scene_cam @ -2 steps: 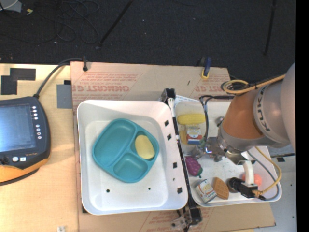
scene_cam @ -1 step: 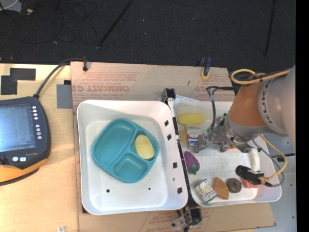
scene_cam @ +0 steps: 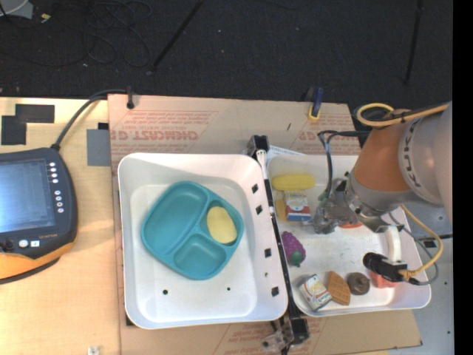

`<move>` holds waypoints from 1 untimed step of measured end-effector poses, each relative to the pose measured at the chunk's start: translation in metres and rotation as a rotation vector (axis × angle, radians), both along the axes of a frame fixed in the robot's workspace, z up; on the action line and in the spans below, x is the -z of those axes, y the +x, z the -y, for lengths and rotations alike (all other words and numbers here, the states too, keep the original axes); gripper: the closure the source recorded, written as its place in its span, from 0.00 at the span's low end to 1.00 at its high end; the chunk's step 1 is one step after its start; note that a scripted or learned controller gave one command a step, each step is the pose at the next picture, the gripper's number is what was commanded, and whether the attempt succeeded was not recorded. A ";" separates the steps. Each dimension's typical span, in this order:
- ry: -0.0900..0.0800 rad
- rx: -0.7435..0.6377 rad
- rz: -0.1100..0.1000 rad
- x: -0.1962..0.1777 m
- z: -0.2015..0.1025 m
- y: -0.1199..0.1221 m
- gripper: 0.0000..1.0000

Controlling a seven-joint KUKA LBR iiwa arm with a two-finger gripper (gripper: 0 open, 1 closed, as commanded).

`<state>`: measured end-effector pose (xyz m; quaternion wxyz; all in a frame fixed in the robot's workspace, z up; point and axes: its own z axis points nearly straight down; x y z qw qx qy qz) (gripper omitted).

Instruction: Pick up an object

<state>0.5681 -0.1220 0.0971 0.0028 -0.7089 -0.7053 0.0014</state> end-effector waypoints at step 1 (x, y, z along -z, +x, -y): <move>0.000 -0.009 0.008 -0.095 -0.051 -0.015 1.00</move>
